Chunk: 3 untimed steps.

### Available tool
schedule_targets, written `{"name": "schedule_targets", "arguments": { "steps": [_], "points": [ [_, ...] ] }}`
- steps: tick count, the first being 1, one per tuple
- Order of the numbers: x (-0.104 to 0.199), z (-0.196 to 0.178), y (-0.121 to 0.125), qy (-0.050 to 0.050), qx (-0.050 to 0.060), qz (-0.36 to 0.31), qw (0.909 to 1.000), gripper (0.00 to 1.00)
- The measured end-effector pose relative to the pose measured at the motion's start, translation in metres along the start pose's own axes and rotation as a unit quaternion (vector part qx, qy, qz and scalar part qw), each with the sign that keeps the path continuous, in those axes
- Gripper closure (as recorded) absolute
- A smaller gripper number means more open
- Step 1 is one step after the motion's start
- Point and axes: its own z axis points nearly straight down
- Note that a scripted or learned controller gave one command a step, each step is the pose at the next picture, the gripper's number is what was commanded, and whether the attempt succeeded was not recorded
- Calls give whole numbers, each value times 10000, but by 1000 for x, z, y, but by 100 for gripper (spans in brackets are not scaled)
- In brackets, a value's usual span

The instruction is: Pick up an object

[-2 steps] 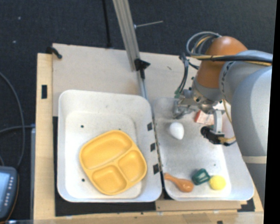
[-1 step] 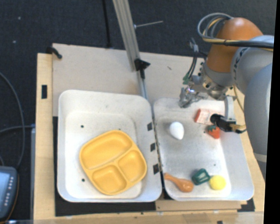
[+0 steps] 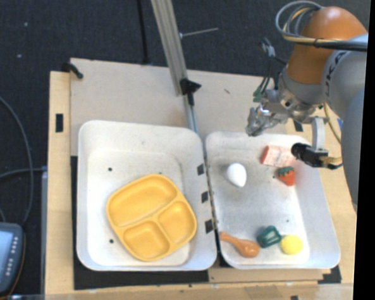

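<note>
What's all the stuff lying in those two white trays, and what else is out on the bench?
Bins: two, white, side by side on the bench.
Divided plate: one, yellow, in the left bin.
Egg: one, white, upper middle of the right bin.
Packet: one, pink and white, far side of the right bin.
Strawberry toy: one, red with green top, just below the packet.
Spoon-shaped piece: one, orange-brown, near edge of the right bin.
Block: one, dark green, near edge.
Lemon: one, yellow, beside the block.
Arm: one, grey with orange band.
Gripper: one, above the right bin's far rim.
</note>
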Motion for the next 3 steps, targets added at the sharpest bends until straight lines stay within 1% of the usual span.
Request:
{"name": "schedule_targets", "arguments": {
  "steps": [1, 2, 3],
  "points": [
    [-1, -30, 1, 0, 9, -8, 10000, 100],
    [48, -38, -13, 9, 30, -17, 10000, 100],
    [104, -35, -32, 8, 38, -19, 10000, 100]
  ]
}}
